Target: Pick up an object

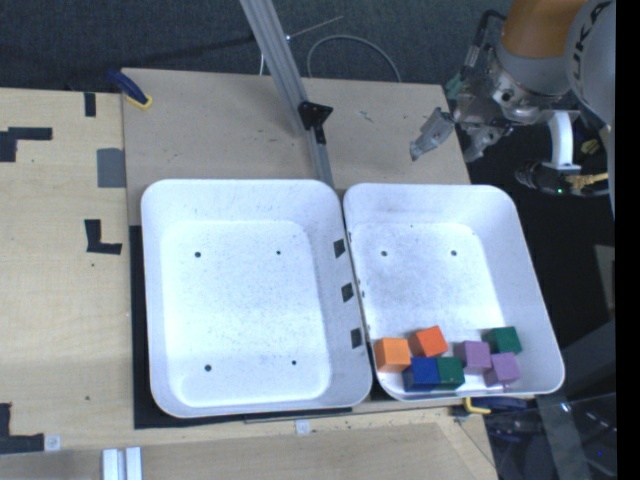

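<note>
From my console I see the end effector point(432, 136) in the upper right of the frame, hanging over the bare surface point(200, 128) just beyond the far rim of the right bin point(520, 258); I cannot tell whether it is wide or narrow, and nothing shows in its grip. The arm point(545, 28) enters at the top right corner, orange band uppermost.

The blocks are all crowded at the near edge of the right bin, in the lower right of the frame: an orange block point(393, 353) touching a second orange block point(430, 341), a blue block point(424, 372) just beside a green block point(450, 371), two purple blocks point(477, 354) point(505, 367) close together, and a dark green block point(502, 340) nearest the right wall. Several sit close against the near rim, so room on that side is tight. The far half of that bin's floor is open.

The left bin point(150, 268) lies rim to rim with the right one. A slanted metal pole point(275, 43) runs from the top of the frame down to the seam between the bins, left of the end effector and apart from it.
</note>
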